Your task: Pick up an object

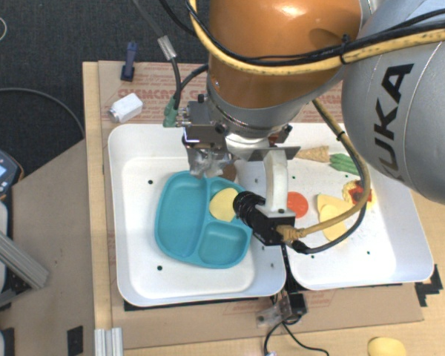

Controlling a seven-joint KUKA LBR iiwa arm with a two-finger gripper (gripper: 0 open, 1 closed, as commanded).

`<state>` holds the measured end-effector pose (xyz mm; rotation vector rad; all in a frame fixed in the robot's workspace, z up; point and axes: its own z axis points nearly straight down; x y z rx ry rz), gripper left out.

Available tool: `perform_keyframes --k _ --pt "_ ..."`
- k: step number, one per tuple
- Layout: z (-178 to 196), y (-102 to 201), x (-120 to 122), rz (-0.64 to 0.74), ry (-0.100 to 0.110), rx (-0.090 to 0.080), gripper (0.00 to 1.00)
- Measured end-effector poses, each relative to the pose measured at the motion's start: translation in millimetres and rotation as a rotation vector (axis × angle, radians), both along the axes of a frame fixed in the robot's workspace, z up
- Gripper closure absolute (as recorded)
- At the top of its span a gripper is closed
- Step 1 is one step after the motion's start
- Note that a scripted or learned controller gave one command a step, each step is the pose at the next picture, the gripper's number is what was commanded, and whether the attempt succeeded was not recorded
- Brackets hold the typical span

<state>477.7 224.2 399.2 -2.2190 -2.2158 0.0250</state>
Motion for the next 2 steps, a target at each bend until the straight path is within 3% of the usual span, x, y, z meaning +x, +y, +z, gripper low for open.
perform_keyframes --k 1,2 --pt "145 0 2 0.004 -0.032 0.016 1.00" --pt "26 0 0 0.000 -0.003 0.001 1.00"
